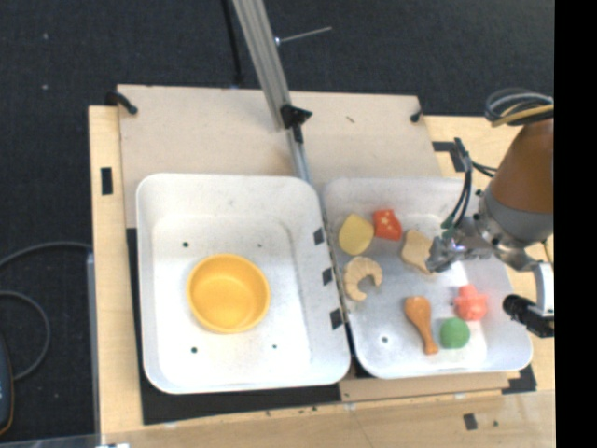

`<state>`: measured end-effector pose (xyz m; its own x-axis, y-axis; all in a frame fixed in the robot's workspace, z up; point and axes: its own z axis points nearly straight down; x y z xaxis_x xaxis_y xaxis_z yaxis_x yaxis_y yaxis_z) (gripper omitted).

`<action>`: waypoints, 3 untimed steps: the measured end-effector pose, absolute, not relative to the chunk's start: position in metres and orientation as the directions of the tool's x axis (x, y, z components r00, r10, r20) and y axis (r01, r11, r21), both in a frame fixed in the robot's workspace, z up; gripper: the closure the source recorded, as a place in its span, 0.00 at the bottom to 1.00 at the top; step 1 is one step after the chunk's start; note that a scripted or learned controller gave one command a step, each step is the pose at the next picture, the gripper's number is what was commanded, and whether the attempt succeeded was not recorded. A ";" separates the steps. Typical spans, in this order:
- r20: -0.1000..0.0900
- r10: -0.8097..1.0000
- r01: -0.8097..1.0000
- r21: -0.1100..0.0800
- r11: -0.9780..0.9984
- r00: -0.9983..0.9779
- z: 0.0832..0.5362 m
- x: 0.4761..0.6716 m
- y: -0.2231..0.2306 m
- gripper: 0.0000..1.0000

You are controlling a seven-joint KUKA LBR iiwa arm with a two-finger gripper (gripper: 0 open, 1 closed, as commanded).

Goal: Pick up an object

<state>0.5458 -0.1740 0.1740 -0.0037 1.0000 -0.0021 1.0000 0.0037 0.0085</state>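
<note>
Hovering low in the right bin, the claw sits right at the tan block, touching or nearly so; whether it is apart or clamped, I cannot tell from up here. Red cube and yellow disc lie just left of the block. A croissant sits near the bin's left wall. Closer to the front edge: a drumstick, a green ball, and a pink piece just above the ball. Left bin holds a yellow bowl, well apart from the arm.
</note>
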 end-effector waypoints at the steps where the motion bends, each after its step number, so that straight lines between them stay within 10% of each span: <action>1: -0.001 1.000 1.000 0.003 0.003 -0.003 0.215 0.548 -0.174 1.00; 3: -0.001 1.000 1.000 0.002 0.006 -0.006 0.251 0.545 -0.123 1.00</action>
